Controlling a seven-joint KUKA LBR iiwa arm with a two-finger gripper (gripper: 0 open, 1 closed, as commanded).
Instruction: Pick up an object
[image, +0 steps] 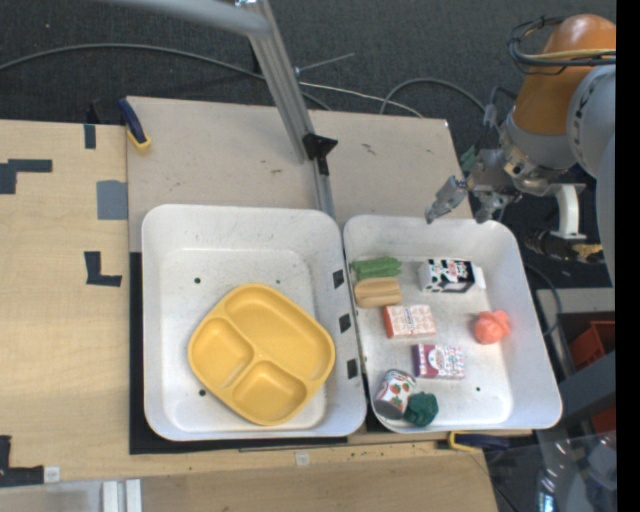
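The right bin (520, 300) holds several small items: a green block (376, 268), a tan bread-like block (377, 292), a black-and-white carton (449, 275), a pink-patterned box (409, 321), a purple-and-white carton (438, 361), an orange-pink round piece (490, 326), a round patterned item (395, 390) and a dark green piece (421, 408). My gripper (464, 203) hangs open above the bin's far rim, beyond the black-and-white carton, with nothing between its fingers.
The left bin (160, 300) holds a yellow divided plate (261, 352). A grey metal pole (290, 90) slants down to the bins' far junction. Cables lie on the dark floor behind. A wooden bench surface (60, 300) lies to the left.
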